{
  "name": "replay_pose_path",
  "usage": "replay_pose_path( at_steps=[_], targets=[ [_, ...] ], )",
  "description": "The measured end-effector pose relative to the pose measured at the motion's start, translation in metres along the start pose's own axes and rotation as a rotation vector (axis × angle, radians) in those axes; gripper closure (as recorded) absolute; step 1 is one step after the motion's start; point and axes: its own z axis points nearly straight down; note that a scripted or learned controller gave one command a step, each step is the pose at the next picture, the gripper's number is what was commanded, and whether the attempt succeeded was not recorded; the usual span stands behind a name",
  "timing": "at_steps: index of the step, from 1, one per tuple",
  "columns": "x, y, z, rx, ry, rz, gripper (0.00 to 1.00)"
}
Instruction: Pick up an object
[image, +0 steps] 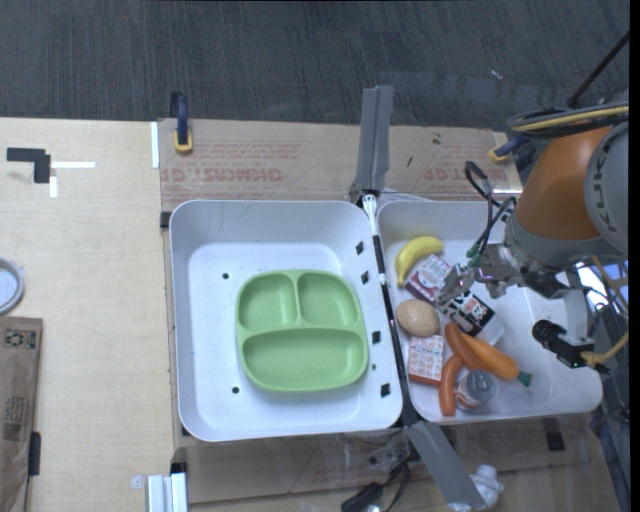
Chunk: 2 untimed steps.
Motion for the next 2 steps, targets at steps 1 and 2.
replay_pose_path(
  at_steps=[1,2],
  targets=[
    [-0.0098,-0.0302,0.0388,-0.005,-0.002,-0.034,0.00],
    [-0.0108,-0.0294,0.0301,-0.004,-0.001,-0.031,1.00]
  ],
)
